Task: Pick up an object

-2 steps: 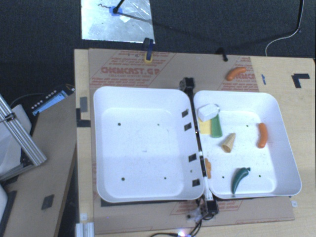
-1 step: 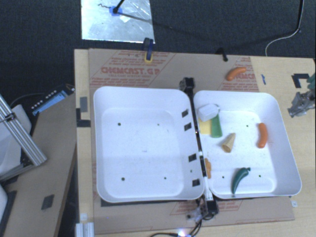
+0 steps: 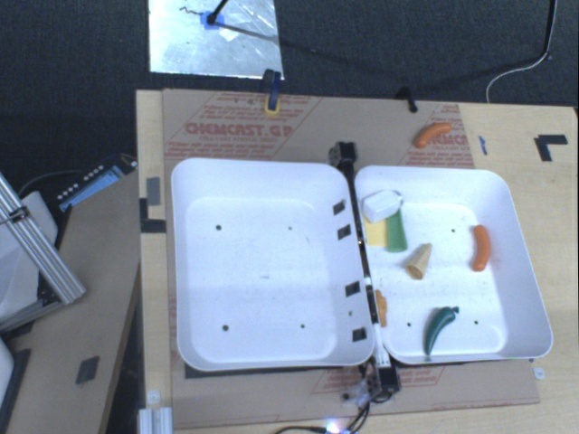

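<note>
Inside the right bin (image 3: 520, 269), a white block (image 3: 382, 204) lies at the upper left corner, with a green and yellow piece (image 3: 391, 233) touching it just below. A tan cone (image 3: 418, 261) sits near the middle, an orange sausage (image 3: 479, 247) toward the right wall, and a green pepper (image 3: 439, 328) near the lower rim. Another orange sausage (image 3: 432, 134) lies on the table (image 3: 507, 125) beyond the bin's far rim
</note>
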Motion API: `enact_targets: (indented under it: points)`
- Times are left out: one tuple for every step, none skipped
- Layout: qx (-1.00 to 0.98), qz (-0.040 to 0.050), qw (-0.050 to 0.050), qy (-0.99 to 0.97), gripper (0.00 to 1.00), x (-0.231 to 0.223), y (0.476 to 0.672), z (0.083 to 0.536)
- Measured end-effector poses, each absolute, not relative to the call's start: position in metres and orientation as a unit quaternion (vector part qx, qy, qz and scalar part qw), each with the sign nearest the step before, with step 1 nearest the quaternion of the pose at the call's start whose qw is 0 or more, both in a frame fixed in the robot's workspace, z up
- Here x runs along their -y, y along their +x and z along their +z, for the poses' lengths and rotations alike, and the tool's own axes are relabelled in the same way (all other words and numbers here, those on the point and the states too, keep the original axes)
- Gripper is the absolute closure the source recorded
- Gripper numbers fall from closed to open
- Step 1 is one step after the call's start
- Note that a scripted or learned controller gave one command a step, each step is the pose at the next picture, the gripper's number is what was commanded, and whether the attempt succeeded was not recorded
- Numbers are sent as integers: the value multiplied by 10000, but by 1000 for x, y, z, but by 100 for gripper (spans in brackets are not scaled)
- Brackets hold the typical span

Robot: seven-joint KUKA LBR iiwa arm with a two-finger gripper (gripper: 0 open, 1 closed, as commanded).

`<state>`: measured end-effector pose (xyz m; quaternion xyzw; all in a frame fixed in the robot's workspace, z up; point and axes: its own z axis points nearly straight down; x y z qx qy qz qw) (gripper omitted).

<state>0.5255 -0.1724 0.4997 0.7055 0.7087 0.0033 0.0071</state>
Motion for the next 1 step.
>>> enact_targets:
  points:
    - [-7113, -23, -57, 7029, 100, 89, 550, 355]
